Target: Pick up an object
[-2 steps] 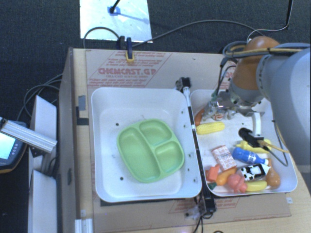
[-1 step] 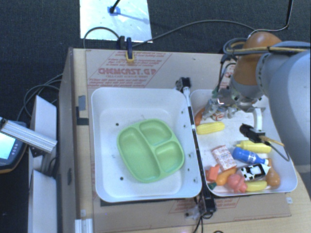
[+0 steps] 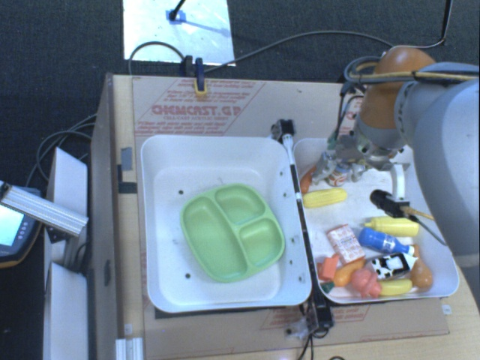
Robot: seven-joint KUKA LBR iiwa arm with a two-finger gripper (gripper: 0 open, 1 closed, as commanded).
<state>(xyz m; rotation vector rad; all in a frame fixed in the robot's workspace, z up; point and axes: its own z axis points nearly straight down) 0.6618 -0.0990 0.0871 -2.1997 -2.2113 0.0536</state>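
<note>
camera view is showing me the left bin [image 3: 161, 201] first, carrying a green divided plate [image 3: 233, 231] near its middle. moving right across the shared rim, i'm looking at the right bin [image 3: 442, 272] crowded with toys: a yellow corn cob [image 3: 324, 197] near its left wall, a small printed packet [image 3: 343, 240] below that, a blue bottle [image 3: 381, 240], a yellow piece [image 3: 394, 226] and a black-and-white cow figure [image 3: 393, 265] toward the near right corner. the gripper [image 3: 339, 167] is hovering low over the far left corner of this bin, just above the corn cob and some small items i'm not making out. i'm judging this as the reach-and-descend step: i'm wanting one isolated target, centred, away from the wall. whether it's grasping anything, i cannot tell.
</note>
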